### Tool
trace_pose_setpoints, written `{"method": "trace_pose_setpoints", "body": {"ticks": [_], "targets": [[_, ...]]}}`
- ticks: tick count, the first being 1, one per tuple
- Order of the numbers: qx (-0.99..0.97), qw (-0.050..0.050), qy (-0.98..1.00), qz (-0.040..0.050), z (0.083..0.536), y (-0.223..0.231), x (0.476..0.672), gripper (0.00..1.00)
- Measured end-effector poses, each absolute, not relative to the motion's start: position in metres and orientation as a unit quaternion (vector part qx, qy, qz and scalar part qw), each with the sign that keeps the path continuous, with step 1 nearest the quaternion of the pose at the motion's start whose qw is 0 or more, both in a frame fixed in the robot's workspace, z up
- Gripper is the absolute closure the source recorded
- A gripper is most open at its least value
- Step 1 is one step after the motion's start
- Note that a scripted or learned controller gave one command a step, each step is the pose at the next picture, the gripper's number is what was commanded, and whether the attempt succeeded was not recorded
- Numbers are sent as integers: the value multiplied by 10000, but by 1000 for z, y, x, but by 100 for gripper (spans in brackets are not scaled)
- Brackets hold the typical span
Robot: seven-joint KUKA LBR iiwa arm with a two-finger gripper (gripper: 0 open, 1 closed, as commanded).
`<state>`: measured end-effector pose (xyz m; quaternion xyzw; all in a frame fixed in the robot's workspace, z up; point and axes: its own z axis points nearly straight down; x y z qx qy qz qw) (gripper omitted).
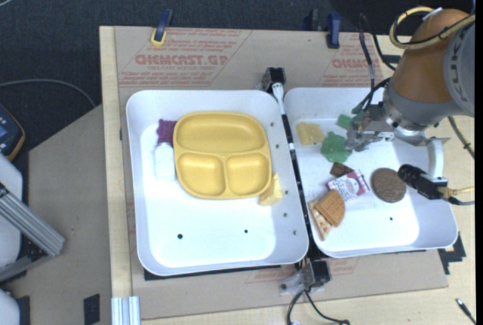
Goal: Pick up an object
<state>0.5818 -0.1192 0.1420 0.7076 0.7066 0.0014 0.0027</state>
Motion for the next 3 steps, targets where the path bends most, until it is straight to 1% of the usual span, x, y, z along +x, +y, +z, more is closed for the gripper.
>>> {"method": "trace_pose_setpoints", "body": {"ticks": [1, 2, 3], "targets": [[7071, 25, 7071, 14, 186, -120, 579, 100], [7067, 34, 7075, 18, 228, -121, 581, 100], [7052, -24, 7090, -1, 222, -61, 559, 100]]}}
